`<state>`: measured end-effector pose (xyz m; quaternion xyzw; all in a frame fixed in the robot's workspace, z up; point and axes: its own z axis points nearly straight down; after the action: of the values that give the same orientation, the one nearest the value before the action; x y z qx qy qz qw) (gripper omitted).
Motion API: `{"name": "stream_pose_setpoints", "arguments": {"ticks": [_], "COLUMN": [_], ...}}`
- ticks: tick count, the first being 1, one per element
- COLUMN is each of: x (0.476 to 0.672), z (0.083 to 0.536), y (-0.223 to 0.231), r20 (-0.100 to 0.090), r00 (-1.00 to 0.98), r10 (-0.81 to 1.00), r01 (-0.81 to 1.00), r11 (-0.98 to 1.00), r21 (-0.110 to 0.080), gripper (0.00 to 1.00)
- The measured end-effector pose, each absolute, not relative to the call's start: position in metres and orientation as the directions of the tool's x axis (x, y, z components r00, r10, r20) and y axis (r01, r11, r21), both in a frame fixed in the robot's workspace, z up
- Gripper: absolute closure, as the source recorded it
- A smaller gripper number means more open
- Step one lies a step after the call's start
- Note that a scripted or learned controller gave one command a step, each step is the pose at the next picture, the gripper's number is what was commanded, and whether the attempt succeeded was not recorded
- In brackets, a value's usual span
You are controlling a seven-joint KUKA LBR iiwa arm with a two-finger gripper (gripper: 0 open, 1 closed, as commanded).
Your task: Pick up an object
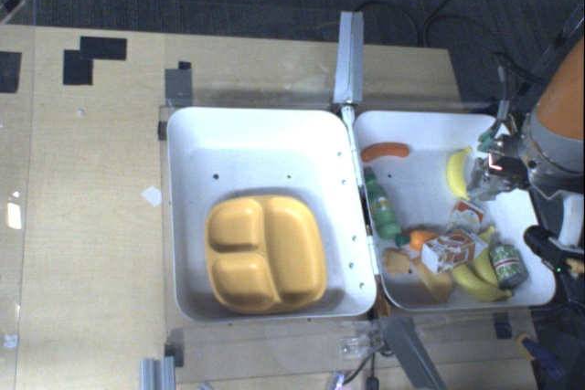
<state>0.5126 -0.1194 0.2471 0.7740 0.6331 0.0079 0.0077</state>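
The gripper point(487, 178) hovers low over the right bin point(430, 131), beside a yellow banana point(456, 171); whether it is apart or together cannot be told. The step looks like the approach. Next it needs a clean descent onto one item.

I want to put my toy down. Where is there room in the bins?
Room: the left bin has bare floor all around the yellow tray, most above it. The right bin has a bare strip between the sausage and the banana. Crowded: its bottom part, with the carton, can and bottle.
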Motion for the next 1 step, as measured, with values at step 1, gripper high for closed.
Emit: {"name": "stream_pose_setpoints", "arguments": {"ticks": [1], "x": [0.4881], "z": [0.2961], "y": [-0.1425], "r20": [-0.001], "r00": [0.152], "r10": [0.988], "r01": [0.988], "r11": [-0.152], "r21": [0.006], "gripper": [1.00]}}
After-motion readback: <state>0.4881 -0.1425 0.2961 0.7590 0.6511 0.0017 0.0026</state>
